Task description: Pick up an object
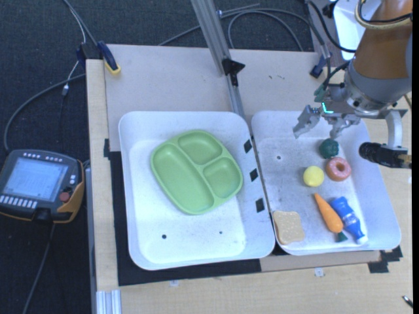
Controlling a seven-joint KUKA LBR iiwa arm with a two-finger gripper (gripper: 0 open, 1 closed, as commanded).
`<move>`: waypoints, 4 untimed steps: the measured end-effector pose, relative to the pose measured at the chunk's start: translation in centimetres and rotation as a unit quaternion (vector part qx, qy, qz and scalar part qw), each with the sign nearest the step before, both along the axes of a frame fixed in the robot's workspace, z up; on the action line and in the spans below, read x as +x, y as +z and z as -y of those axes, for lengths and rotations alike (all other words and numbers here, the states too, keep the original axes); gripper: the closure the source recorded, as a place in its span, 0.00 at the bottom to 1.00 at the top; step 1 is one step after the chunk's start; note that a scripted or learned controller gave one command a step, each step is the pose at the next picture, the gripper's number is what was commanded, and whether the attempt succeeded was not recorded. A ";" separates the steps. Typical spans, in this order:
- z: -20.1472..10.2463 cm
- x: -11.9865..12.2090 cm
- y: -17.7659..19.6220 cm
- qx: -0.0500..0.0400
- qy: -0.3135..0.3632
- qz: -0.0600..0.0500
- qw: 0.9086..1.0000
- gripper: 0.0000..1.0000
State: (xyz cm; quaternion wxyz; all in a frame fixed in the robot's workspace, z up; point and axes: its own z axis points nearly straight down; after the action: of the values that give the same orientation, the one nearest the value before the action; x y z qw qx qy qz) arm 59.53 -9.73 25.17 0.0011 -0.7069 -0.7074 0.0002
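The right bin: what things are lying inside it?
The right bin holds a dark green ball, a pink donut, a yellow ball, a carrot, a blue bottle and a bread slice. The tool covers a part of the bin floor.

dark carpet floor [39,57] with loose cables [69,18], pale wooden bench [163,77], a teach pendant [40,185] at left

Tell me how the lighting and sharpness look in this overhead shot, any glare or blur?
Camera view: even, soft lighting with faint shadows; the white bins look slightly washed out; the gripper and arm are a bit soft; the green plate and toy food stay reasonably sharp.
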 end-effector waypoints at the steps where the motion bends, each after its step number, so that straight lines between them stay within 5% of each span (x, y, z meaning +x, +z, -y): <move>1: 0.0 0.0 0.0 0.000 0.000 0.000 1.000 0.00; 4: -0.5 0.3 -16.6 0.000 0.000 0.001 1.000 0.00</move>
State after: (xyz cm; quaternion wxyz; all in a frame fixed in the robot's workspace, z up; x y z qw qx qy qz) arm 59.80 -9.26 8.58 0.0002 -0.7071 -0.7071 -0.0007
